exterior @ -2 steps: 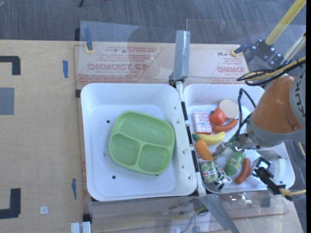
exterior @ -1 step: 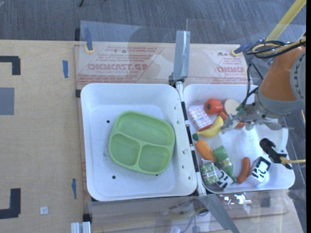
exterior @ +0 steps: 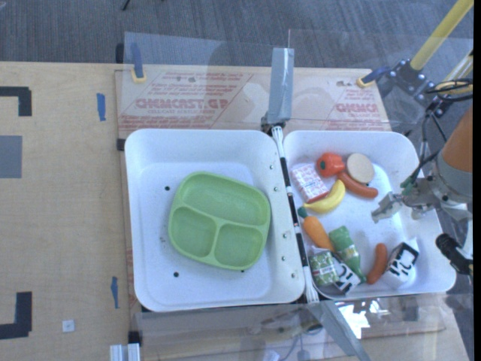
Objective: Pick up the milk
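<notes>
Bench, two white bins | milk (exterior: 402, 262) right bin, lower corner | hand (exterior: 391, 207) above, fingers apart, holding nothing

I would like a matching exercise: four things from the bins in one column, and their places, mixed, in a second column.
1. green plate
2. banana
3. milk
4. tomato

A. right bin, its near right corner
B. left bin
C. right bin, far side, beside the round bun
D. right bin, below the tomato, beside the sausage

Pairs: 1-B, 2-D, 3-A, 4-C
</notes>
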Available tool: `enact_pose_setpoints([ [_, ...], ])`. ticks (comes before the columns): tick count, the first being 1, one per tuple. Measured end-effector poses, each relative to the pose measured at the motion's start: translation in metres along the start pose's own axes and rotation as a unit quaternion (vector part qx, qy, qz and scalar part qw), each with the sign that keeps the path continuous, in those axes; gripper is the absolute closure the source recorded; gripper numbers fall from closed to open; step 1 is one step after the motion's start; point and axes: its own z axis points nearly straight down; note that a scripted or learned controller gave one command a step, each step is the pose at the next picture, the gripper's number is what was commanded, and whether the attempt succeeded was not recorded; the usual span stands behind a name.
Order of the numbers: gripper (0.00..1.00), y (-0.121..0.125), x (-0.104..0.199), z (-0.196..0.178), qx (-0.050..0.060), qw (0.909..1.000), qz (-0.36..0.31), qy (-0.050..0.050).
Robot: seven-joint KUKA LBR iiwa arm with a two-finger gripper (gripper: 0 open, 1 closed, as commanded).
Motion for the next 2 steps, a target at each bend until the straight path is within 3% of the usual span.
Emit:
enact_pose_setpoints([
  [1,0.00,-0.022,0.025,0.025,0.000,0.9985,-0.055,0.000],
  [2,0.00,-0.049,-0.007,0.037,-0.005,0.9962,-0.087,0.005],
])
